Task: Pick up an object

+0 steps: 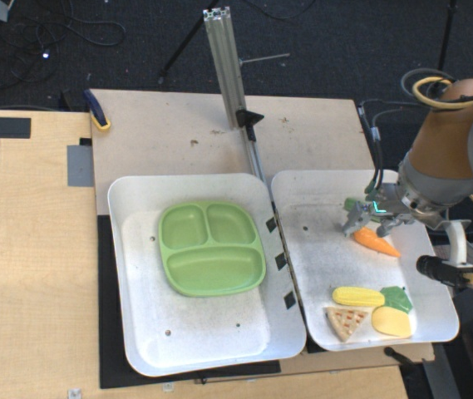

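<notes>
In the right bin an orange toy carrot lies toward the far right side. My gripper sits low at the carrot's left end, its fingers spread on either side of that tip, with nothing lifted. Near the bin's front right corner lie a yellow corn cob, a pizza slice, a yellow lemon-like piece and a green leafy piece.
The left bin holds a green divided plate near its middle. An upright aluminium post stands behind the bins. A wooden tabletop lies to the left.
</notes>
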`<state>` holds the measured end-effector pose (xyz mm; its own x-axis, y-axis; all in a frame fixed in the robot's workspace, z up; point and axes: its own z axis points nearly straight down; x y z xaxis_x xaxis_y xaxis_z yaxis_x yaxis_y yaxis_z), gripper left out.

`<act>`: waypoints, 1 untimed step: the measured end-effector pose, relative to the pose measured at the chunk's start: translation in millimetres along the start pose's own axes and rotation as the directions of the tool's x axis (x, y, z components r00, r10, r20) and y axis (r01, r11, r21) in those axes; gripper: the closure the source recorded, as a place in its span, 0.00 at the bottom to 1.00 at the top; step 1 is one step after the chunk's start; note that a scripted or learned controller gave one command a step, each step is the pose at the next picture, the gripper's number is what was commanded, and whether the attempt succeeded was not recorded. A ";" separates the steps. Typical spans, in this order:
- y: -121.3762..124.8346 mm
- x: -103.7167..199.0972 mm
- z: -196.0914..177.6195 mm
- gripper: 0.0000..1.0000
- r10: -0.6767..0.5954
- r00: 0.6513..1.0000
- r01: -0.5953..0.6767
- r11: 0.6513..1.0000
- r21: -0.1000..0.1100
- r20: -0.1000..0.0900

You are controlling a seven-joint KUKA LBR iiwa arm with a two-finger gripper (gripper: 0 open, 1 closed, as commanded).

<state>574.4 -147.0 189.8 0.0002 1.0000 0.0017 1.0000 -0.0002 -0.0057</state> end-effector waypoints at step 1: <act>0.7 -0.1 -1.0 0.00 0.000 1.000 0.000 1.000 -0.002 0.000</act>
<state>575.1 -147.1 190.8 -0.0001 1.0000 0.0013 1.0000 0.0001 -0.0032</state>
